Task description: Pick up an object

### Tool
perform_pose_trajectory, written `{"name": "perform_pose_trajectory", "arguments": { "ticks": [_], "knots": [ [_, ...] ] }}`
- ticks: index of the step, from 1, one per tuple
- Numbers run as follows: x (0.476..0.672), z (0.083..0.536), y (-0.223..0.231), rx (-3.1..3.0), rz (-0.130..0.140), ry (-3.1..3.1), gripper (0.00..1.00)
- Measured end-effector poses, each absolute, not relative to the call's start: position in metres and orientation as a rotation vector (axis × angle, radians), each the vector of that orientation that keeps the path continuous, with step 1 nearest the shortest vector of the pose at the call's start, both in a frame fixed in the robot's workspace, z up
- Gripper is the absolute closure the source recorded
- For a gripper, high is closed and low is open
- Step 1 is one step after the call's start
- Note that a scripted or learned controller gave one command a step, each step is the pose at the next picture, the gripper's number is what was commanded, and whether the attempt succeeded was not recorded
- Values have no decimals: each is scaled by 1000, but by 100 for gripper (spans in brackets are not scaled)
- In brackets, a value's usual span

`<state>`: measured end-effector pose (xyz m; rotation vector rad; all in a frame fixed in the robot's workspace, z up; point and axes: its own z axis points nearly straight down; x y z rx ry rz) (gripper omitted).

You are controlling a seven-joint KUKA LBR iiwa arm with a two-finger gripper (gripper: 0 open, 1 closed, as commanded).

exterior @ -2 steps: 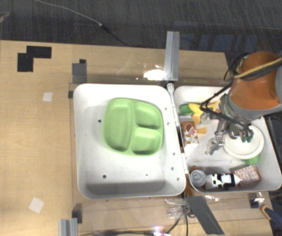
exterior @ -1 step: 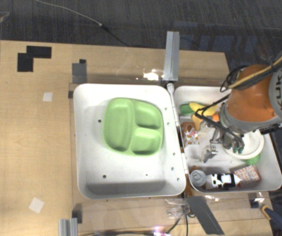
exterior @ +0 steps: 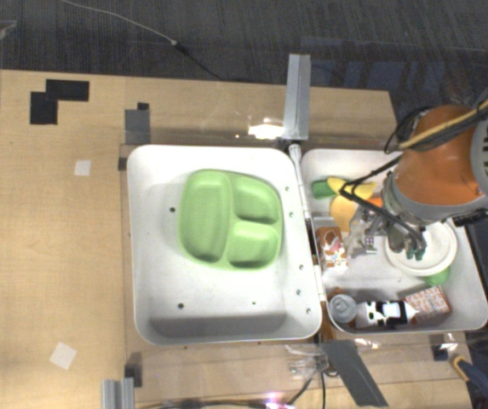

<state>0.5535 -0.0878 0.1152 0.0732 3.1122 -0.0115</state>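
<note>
Below the orange-banded wrist, the hand [exterior: 386,239] hovers over the right bin [exterior: 473,309]; whether it grasps anything, I cannot tell. Nearest lies a white bowl [exterior: 435,258], probably light, stiff and slick, best pinched at its rim.

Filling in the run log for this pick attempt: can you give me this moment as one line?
arm: over right bin | end effector: low among clutter, above white dish | left bin: green divided tray | pick: unconfirmed

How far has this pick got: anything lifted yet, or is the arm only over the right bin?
Done: the arm has reached in over the right bin, and its gripper is low among the items there. In hand: nothing visibly gripped. The white bowl, yellow item and bottle all lie in the bin. Left: the grasp and the lift. The green divided tray sits untouched in the left bin.
</note>
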Motion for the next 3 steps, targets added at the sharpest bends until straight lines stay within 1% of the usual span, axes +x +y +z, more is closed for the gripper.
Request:
{"name": "perform_pose_trajectory", "arguments": {
  "ticks": [1, 2, 3],
  "knots": [
    [586, 233, -134, 265, -3, 3113, 100],
    [612, 245, -60, 178, 4, 3126, 100],
    [562, 234, -102, -456, -2, 3102, 100]
  ]
}}
